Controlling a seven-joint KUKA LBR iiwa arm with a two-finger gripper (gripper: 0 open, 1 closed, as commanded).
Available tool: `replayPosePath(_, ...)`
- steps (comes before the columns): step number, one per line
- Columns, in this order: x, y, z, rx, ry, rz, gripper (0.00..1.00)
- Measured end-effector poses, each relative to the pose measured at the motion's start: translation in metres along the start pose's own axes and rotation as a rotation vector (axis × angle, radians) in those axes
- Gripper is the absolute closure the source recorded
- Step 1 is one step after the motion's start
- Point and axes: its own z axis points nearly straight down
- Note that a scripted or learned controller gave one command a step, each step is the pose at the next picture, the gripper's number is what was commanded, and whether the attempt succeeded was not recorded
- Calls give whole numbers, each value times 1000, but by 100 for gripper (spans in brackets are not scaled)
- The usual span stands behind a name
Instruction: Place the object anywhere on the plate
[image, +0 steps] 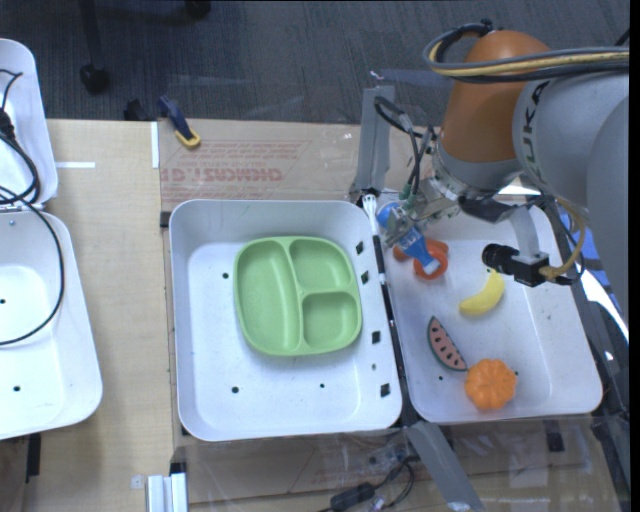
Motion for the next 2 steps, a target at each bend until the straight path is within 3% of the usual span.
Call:
replayPosePath(1, 76, 22, 0, 0, 0, 1, 100)
replayPosePath(2, 75, 22, 0, 0, 0, 1, 0)
